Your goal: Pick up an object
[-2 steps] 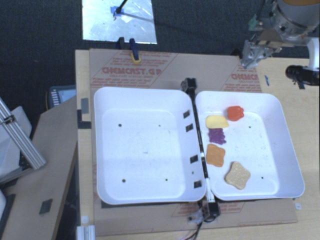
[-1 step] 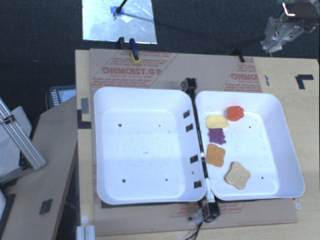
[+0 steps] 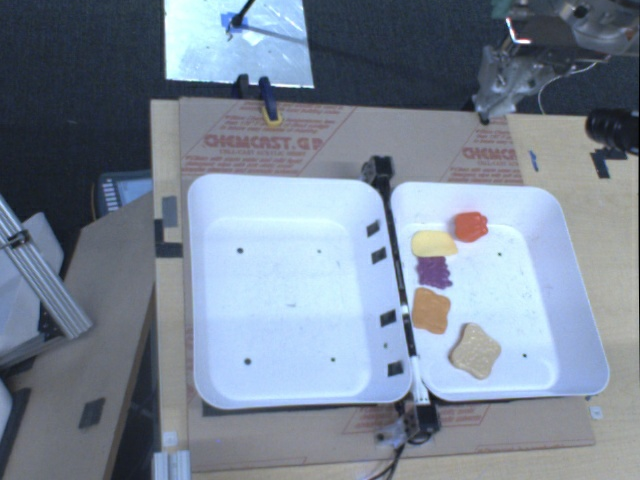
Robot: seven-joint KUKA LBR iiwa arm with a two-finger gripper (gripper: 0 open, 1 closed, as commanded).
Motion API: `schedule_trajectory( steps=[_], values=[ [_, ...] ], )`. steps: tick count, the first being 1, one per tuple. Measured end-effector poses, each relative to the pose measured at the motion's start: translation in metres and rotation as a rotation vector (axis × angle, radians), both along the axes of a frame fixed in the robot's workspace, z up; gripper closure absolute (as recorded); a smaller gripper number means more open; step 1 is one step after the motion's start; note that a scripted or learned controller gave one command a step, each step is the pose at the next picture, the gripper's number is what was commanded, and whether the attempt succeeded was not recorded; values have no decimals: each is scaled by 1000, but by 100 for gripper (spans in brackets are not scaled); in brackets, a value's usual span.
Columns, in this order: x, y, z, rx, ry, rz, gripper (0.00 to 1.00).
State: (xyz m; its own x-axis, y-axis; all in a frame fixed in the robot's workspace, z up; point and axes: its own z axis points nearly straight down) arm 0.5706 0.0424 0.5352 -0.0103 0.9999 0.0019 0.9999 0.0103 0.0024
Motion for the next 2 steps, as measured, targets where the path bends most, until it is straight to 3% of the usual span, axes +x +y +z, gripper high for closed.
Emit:
schedule_trajectory(
  steps=[1,2],
  values=[
    [-6,68,-61,0,6,1,100],
    [34,111,-185,-3,12,-3,100]
  ],
)
